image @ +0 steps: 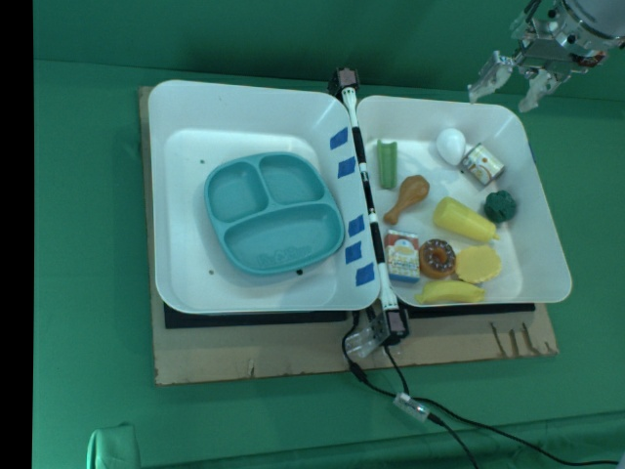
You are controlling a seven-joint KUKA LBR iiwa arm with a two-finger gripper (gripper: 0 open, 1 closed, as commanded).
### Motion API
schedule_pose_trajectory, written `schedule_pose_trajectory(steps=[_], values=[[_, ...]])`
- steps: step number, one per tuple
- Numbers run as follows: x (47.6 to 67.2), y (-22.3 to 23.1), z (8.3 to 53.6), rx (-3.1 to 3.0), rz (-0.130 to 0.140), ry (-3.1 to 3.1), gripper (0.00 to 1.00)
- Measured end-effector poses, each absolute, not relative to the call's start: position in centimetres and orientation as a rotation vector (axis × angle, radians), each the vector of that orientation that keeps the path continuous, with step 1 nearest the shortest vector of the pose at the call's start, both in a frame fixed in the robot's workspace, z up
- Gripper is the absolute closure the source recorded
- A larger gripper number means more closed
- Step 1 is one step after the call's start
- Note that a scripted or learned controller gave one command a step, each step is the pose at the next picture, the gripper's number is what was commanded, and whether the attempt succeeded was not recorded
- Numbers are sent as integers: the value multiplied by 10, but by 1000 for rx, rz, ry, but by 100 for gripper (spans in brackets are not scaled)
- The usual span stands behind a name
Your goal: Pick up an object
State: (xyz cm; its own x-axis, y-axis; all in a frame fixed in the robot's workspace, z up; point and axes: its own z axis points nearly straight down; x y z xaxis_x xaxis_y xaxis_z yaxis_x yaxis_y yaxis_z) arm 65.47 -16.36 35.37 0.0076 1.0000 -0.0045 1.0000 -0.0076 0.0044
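Egg below open tool

Green cloth backdrop and bench cover, brown cardboard sheet beneath.

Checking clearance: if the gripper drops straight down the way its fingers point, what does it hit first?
Probably the far rim of the right white bin, under the open two-finger gripper; depth is unclear from one slanted view.

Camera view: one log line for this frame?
tool: open, nothing held, above right bin's far edge | egg, can: nearest, in bin | teal plate: left bin | phase: pre-grasp
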Motion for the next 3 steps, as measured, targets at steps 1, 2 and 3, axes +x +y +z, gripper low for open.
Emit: schedule_pose_trajectory(steps=[1, 2, 3], values=[[662, -170, 232, 2219, 2, 2203, 0], [605, -191, 187, 2220, 6, 2199, 0], [608, -195, 203, 2216, 12, 2179, 100]])
